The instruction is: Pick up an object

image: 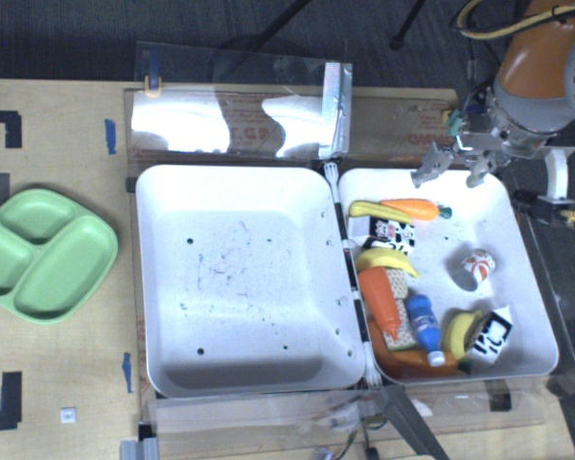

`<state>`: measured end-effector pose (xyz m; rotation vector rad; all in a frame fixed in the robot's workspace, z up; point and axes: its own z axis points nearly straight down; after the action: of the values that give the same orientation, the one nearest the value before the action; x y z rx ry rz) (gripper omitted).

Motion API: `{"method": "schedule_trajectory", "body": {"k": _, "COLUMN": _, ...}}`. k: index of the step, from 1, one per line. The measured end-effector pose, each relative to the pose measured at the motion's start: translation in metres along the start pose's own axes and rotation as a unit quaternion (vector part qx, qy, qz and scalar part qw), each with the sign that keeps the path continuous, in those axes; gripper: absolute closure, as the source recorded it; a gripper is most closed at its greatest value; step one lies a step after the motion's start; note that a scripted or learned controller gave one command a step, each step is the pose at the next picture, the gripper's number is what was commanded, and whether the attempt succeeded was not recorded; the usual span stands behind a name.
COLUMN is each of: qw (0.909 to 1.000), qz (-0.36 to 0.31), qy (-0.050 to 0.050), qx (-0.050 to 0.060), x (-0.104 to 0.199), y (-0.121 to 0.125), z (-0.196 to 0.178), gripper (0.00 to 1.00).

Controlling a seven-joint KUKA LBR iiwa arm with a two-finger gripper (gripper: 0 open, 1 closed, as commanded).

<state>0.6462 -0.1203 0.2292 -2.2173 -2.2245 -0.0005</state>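
Observation:
My gripper (454, 172) hangs open above the far edge of the right bin (529, 257), with nothing between its fingers. Below it in that bin lie a carrot (409, 209) on a banana (364, 209), a black-and-white carton (392, 232), a second banana (386, 260), an orange bottle (381, 305), a blue bottle (424, 326), a small round white and red object (473, 267), and a third banana (457, 333) beside a black-and-white box (492, 336). The gripper touches none of them.
The left bin (240, 276) adjoins the right one. A green divided plate (46, 253) rests on the bench at far left. A clear upright panel (240, 113) stands behind the left bin. Cables hang near the arm at top right.

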Motion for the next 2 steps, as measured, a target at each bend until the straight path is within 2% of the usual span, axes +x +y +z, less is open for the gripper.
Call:
{"method": "schedule_trajectory", "body": {"k": 1, "qw": 0.9939, "qz": -0.11, "qy": -0.001, "qx": -0.002, "x": -0.005, "y": 0.016, "z": 0.106, "gripper": 0.0}}
{"method": "schedule_trajectory", "body": {"k": 2, "qw": 0.9923, "qz": -0.123, "qy": -0.002, "qx": -0.016, "x": -0.03, "y": 0.018, "z": 0.126, "gripper": 0.0}}
